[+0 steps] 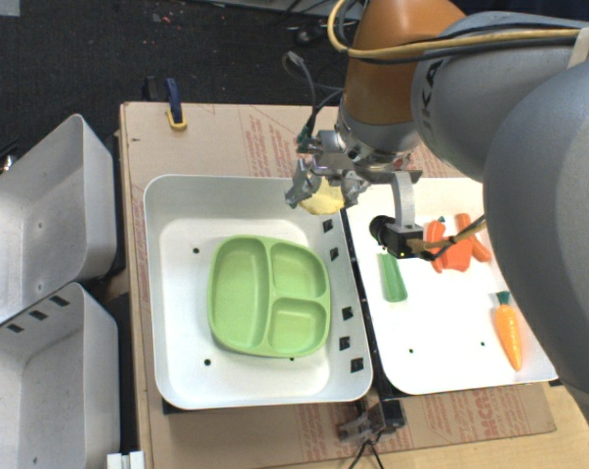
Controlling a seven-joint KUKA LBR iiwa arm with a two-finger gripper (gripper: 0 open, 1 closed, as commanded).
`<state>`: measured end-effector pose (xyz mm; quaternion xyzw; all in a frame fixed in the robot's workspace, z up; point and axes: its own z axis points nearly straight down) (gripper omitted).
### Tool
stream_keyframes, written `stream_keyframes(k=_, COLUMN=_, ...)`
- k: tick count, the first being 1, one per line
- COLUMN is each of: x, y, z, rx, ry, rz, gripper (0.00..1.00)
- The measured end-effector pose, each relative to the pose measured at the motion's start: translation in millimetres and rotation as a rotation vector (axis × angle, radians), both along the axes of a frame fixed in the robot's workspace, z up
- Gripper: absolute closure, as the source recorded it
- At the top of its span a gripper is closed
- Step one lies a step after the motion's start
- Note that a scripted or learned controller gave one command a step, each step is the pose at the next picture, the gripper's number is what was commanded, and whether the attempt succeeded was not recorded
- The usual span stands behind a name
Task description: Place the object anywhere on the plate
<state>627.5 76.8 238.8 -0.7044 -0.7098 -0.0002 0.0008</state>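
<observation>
The arm [528, 115] is a thick, smooth grey casing with rounded segments. Above the wrist sits a glossy orange band [401, 27], dome-shaped. A yellowish cable loops over the top of it, and a thin grey one trails to the left. Below, the wrist narrows to bare metal fittings and the gripper [318, 189].

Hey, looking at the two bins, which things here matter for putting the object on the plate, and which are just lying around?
Part of the job:
- green plate, in the left bin
- pale yellow object, at the pincer, above the left bin's far right corner

Just lying about, all in the right bin:
- green stick
- orange pieces
- carrot
</observation>
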Motion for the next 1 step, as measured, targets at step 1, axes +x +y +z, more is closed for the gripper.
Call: stream_keyframes(k=1, x=16.2, y=52.8, z=-14.5, rx=0.000, ry=-0.003, rz=0.000, gripper=1.00)
